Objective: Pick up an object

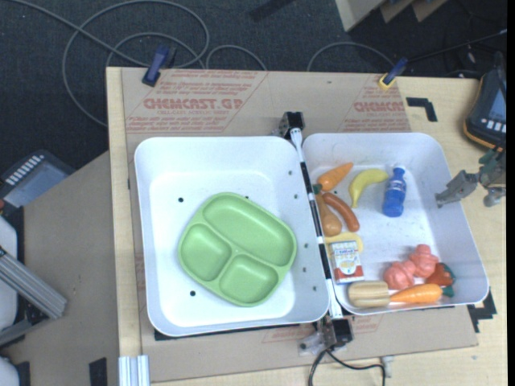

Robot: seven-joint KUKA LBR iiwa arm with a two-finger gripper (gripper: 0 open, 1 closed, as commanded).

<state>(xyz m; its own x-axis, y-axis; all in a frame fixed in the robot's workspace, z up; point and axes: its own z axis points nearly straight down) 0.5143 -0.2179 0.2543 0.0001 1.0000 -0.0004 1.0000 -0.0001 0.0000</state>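
The right bin point(451, 223) holds several toy foods: a small carrot point(334, 175), a yellow banana point(366, 185), a blue bottle point(393, 193), a brown sausage point(339, 209), a small carton point(347, 260), a bread roll point(368, 293), a long carrot point(414, 294) and a pink lumpy piece point(410, 268). My gripper point(472, 193) hangs over the bin's right rim at the view's right edge. Its grey fingers point(455, 190) are spread open with nothing between them. It sits well to the right of the blue bottle and above the pink piece.
The left bin point(161, 175) bears a green divided plate point(237, 248). A hinge strip point(310, 207) runs between the bins. A red and green toy point(440, 274) lies beside the pink piece. A dark device point(491, 107) sits at the bench's far right.
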